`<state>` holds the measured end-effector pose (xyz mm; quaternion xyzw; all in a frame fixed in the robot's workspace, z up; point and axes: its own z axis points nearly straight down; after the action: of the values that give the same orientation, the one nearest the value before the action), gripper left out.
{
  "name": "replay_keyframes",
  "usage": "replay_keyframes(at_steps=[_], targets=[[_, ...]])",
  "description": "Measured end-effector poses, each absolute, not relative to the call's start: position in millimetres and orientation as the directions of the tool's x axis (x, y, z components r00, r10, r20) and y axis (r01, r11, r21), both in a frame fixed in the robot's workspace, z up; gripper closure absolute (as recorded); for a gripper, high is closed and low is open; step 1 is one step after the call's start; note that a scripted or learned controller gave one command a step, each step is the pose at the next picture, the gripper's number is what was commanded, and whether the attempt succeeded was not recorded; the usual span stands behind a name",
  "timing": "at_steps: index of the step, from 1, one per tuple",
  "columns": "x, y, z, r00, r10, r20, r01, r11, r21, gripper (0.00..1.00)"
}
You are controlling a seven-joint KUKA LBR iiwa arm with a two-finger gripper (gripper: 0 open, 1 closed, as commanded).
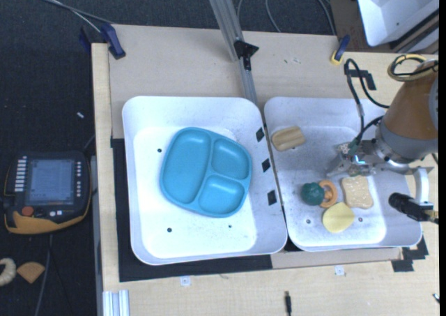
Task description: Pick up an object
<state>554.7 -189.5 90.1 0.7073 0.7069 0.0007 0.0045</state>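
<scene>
In the right-hand bin, four small things are gathered toward the near half: a tan bread-roll-shaped piece lies alone near the far left corner, its long axis running roughly left to right with the right end tipped slightly away, while a dark green ball, an orange ring-like piece, a toast-coloured slice and a pale yellow lemon-shaped piece are crowded together nearer the front wall. The ball and the orange piece are seen touching; the slice sits just beside them to the right, its longer side pointing away from the camera, and the yellow piece lies just in front, between slice and ball. The gripper is lowered into this bin just behind the slice — whether anything is pinched, or how its tips stand, cannot be told from the metal parts seen there. A black cable is draped across the bin's far right. In the left bin a blue divided plate is laid, well apart from the cluster.
</scene>
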Motion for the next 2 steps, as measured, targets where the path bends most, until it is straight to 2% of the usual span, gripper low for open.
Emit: replay_keyframes(at_steps=[1, 2], targets=[[556.8, -192, 103, 0.002, 1.000, -0.011, 1.000, -0.001, 0.017, 1.00], [560.7, -192, 147, -0.001, 1.000, -0.001, 1.000, 0.001, 0.005, 1.00]])
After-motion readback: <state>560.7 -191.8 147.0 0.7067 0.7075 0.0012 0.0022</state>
